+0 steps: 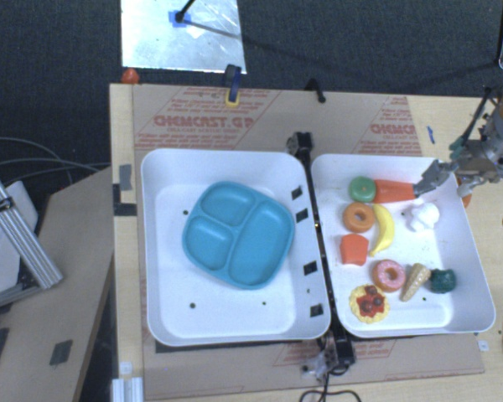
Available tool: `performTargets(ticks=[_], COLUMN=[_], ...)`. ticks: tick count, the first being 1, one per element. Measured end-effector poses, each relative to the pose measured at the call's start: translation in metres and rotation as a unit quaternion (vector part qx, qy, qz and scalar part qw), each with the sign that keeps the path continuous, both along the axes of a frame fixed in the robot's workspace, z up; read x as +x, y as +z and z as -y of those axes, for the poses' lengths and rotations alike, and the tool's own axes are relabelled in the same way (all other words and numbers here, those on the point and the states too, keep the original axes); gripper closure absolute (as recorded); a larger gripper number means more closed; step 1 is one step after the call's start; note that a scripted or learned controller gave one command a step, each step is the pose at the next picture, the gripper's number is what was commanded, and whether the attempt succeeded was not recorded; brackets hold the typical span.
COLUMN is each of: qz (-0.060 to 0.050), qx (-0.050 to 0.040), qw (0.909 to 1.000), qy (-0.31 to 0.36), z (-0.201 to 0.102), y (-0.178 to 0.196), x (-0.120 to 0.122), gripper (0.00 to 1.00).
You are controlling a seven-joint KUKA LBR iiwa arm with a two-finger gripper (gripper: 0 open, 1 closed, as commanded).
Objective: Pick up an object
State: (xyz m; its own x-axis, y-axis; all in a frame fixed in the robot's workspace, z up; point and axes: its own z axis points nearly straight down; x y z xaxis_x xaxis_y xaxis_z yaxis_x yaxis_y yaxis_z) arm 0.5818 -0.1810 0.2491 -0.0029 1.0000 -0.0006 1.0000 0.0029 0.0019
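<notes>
Cardboard-topped surface (201, 120), two glossy white bins. The pincer (429, 178) hovers at the right bin (478, 296), grip unreadable, its tip by the tapered orange plastic carrot (392, 190) lying there.

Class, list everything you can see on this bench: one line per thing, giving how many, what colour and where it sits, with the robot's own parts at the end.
left bin: 1, white, left half of the bench
divided plate: 1, blue, middle of the left bin
right bin: 1, white, right half of the bench
carrot: 1, orange with a green top, back of the right bin
white object: 1, white, right of the banana
orange doughnut: 1, orange, below the carrot top
banana: 1, yellow, centre of the right bin
orange block: 1, orange-red, left of the banana
pink doughnut: 1, pink, front of the right bin
ice-cream cone: 1, tan, right of the pink doughnut
green object: 1, dark green, right of the cone
pizza: 1, yellow and red, front left of the right bin
gripper: 1, grey, at the carrot's right end
</notes>
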Motion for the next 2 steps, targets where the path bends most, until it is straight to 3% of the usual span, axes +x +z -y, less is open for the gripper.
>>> performTargets(ticks=[1, 2], qz=[-0.001, -0.005], qx=[0.0013, 0.0016], qw=[1.0, 1.0], qy=[0.003, 0.002], z=[-0.055, -0.089], y=[-0.1, -0.169], x=[0.045, 0.049], gripper=[0.0, 0.0])
